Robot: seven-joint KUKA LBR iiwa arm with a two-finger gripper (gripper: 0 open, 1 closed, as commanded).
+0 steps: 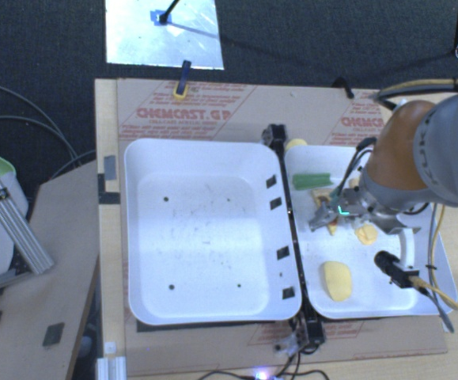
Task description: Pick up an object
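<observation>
Over the right bin (418, 311), the tool (323, 216) hangs near a green block (312, 180), its grip state unclear.

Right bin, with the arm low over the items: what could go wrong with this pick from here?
1. The end effector sits among several close items: a green block behind it and a small yellow piece beside it. It could nudge them or close on nothing.
2. It is near the divider side of the right bin, so a finger might catch the wall.
3. The rounded yellow object would likely roll if bumped.
</observation>
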